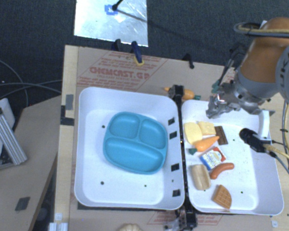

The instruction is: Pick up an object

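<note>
Here we see the gripper [216, 108] of the grey arm hanging over the eleven o'clock corner of the right-hand shallow white plastic bin [262, 182]. Whether it stands open or closed we cannot tell, and we see nothing in its grasp. The things to pick lie in that bin, bunched toward its nine o'clock wall, which we judge puts them within a short drop of the gripper. A pale yellow square slice [207, 127] sits just at the gripper's six o'clock. It touches a yellow cheese-like wedge [192, 132] at its eight o'clock, and a dark brown ridged bar [220, 135] lies at its three o'clock. An orange toy carrot [208, 142] lies slantwise just at their six o'clock. Further toward six come a small red, white and blue packet [212, 157], a reddish-brown toy sausage [222, 169], a tan bread-like roll [200, 176] and, last of all, a brown waffle-patterned wedge [222, 196]. We take the slice as the likeliest target, since it lies closest to the gripper. The left-hand white bin [92, 183] holds a blue divided plastic plate [136, 142] at its centre. Both bins rest on a brown cardboard sheet with red print [119, 70] atop the bench. Beyond it, at twelve o'clock, a silvery square sheet [113, 12] lies on dark carpet [32, 15].
</note>
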Robot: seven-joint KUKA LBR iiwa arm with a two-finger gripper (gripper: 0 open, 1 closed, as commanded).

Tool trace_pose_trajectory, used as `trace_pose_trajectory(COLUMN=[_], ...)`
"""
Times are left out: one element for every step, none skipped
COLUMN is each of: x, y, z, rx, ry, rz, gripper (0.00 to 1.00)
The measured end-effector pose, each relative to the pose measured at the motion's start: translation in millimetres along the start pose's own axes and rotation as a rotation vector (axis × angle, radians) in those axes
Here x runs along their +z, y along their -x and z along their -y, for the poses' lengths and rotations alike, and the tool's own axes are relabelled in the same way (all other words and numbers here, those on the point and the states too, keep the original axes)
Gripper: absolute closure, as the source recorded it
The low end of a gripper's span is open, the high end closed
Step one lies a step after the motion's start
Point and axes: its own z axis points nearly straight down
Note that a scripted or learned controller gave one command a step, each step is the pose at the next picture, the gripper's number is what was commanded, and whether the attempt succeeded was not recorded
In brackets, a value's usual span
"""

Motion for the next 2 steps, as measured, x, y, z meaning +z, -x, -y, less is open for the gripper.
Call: trace_pose_trajectory(x=[19, -1], y=[-8, -6], z=[-3, -6], rx=[-0.004, -0.003], ry=[-0.002, 0.001], rz=[0.000, 0.000], gripper=[1.00, 1.00])
